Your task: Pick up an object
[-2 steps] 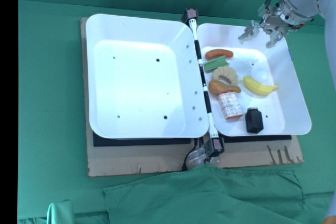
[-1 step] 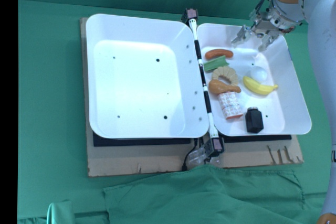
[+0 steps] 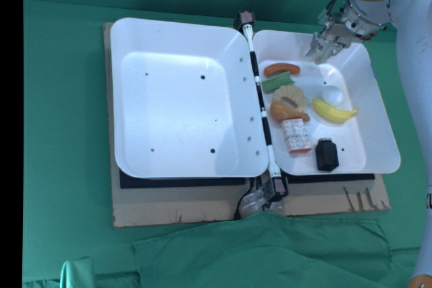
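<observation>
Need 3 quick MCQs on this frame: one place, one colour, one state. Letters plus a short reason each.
1. Where do the objects lie?
A. left white bin
B. right white bin
C. on the green cloth

2. What colour is the curved plastic banana?
A. yellow
B. blue
C. purple

3. What state is the arm's tool in?
A. clamped on the banana
B. gripping the black block
C. holding nothing, at the right bin's far edge

Answers:
1 B: the right white bin holds the red sausage-shaped toy, the small black block and the rest.
2 A: the curved plastic banana is yellow, near the bin's middle.
3 C: the tool sits at the far edge, apart from every object, nothing between its fingers.
</observation>
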{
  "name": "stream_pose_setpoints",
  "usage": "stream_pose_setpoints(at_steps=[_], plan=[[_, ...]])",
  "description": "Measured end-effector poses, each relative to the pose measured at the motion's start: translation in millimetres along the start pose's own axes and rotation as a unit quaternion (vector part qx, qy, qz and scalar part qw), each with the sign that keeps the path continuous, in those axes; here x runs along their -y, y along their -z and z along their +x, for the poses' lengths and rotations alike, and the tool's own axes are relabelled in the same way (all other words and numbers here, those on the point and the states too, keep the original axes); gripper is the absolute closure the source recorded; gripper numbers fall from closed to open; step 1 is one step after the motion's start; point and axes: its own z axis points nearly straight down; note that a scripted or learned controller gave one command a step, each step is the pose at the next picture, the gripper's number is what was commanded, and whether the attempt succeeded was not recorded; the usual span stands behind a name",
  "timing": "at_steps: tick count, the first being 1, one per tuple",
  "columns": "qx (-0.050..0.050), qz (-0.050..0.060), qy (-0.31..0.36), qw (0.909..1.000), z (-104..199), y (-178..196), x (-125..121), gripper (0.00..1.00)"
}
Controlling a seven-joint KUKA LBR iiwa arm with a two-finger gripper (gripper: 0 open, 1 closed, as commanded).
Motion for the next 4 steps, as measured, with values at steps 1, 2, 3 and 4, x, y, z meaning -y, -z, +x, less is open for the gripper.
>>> stream_pose_setpoints(at_steps=[1,2,3,4], plan=[[0.002,-0.001,-0.001,1.0000,-2,1,0,0.00],[0.002,0.003,0.000,1.0000,-2,-15,-3,0.00],[-0.002,0.010,0.001,0.9999,2,-8,-3,1.00],[0.009,-0.014,-0.004,0.9999,0,-17,61,1.00]])
